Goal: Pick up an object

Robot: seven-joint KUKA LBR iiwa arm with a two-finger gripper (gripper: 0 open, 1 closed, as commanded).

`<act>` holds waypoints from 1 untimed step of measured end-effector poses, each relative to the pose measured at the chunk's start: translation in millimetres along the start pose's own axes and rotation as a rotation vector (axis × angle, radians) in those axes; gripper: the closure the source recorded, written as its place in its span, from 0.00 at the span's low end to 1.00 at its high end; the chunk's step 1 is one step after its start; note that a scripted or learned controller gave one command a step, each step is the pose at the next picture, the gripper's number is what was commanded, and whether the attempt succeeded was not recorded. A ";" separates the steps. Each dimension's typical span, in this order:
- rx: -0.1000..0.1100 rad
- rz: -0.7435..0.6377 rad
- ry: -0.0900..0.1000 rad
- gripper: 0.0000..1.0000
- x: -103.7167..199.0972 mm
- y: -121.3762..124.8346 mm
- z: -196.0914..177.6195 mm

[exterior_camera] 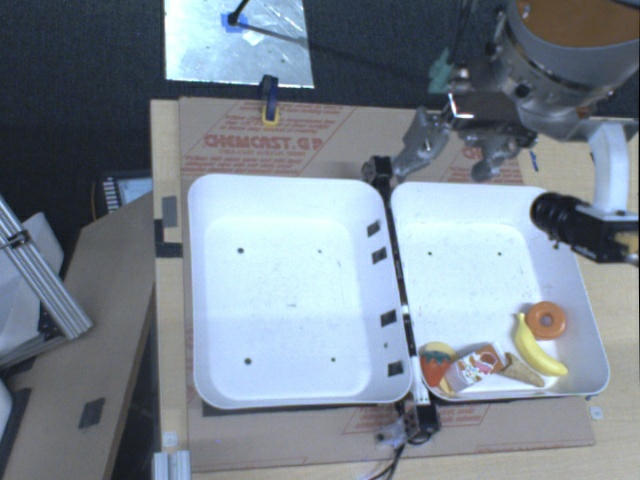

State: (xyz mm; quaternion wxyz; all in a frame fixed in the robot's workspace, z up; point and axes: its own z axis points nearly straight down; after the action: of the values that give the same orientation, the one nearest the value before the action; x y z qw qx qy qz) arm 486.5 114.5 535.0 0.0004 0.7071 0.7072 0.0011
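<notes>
Near right corner of right bin (470, 258): banana (538, 351), orange ring (546, 319), tan cone (521, 370), red-and-white packet (476, 366) and red-orange fruit (436, 361), huddled together along the near wall.
Banana: yellow, curved, flat on the bin floor, at the right end of the huddle, lower end touching the tan cone.
Orange ring: flat, just beyond the banana's upper end, closest of the five to the right wall.
Tan cone: on its side, wedged between banana and packet.
Red-and-white packet: tilted, middle of the row, touching the red-orange fruit on its left.
Red-orange fruit: round, at the left end, right by the wall shared with the other bin.
Rest of right bin: bare white floor with a few small dark dots.
Claw (450, 160): up over the far rim of the right bin, well apart from the huddle, metal fingers spread wide, nothing between them.
Left bin (280, 288): white, shallow, edge to edge with the right bin, joined by black clips (388, 318) along the seam.
Cardboard sheet (265, 140): under both bins, printed in red letters.
Tabletop (110, 368): tan, carrying the cardboard sheet.
Yellow clamp (269, 100): on the far edge of the cardboard.
Shiny metal plate (238, 28): beyond the clamp, on dark cloth.
</notes>
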 end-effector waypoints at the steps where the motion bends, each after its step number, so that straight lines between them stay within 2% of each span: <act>1: 0.000 -0.007 0.001 0.00 46.2 -0.3 0.0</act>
State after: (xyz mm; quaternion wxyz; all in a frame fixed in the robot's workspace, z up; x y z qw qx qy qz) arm 486.2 160.6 535.1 0.0001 0.7044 0.7098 0.0017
